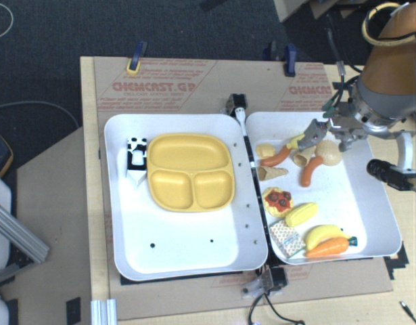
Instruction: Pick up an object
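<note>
The pincer (327,135) hangs over the far part of the right bin (377,215); I cannot tell how it stands. Just beneath it lie a beige bun-like piece (329,154) and a red sausage (310,170). Nearer the front sit a banana (325,234) and a carrot (327,248). The left bin (126,242) holds a yellow divided tray (191,170).

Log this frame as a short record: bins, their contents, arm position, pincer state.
left bin: white shallow bin holding a yellow three-compartment plastic tray
right bin: white shallow bin with toy food, including a yellow banana, an orange carrot and a reddish sausage
arm: over the right bin's upper part
pincer: open or shut, cannot tell
</note>
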Available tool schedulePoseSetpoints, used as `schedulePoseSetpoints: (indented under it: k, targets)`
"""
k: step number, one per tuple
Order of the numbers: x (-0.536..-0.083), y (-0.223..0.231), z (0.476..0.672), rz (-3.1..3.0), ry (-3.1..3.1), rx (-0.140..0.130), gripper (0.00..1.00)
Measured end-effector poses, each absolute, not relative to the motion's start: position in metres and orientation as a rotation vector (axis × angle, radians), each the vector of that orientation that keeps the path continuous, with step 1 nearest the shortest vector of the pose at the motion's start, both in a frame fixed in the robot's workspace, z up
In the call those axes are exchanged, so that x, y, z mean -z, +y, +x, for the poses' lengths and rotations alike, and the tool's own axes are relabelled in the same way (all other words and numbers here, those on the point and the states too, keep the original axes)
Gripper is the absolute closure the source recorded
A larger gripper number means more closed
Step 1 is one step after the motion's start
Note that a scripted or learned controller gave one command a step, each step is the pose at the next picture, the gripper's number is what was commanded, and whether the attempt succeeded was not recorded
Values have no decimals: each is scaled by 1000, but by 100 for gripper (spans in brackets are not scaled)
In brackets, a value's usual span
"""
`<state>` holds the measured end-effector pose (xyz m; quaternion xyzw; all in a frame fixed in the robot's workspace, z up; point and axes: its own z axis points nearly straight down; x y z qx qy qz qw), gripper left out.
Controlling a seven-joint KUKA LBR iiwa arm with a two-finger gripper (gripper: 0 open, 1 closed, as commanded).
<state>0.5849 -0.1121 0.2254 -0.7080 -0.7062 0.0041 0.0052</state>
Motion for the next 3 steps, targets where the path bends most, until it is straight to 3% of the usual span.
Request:
schedulePoseSetpoints:
  k: [1,3]
  targets:
    - [-232,-112,587,-2221,-2221,0,0]
    - [-117,-115,576,-2218,-2215,-6,0]
